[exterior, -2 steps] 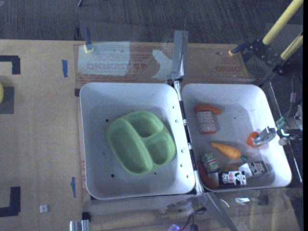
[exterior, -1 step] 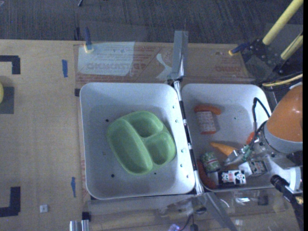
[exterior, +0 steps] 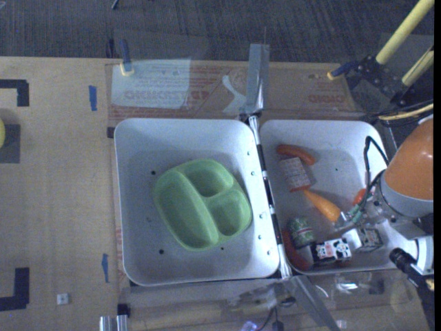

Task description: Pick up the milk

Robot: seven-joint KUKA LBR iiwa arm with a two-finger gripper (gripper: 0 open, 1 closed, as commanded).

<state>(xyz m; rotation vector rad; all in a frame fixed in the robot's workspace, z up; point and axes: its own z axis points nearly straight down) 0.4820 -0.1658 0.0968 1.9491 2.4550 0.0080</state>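
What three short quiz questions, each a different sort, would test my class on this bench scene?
1. True or false: the green tray lies in the left bin.
2. Which lies nearest the milk?
A. the carrot
B. the can
C. the sausage
3. Fill in: the arm carries an ____ band.

Key: 1 true; 2 B; 3 orange.
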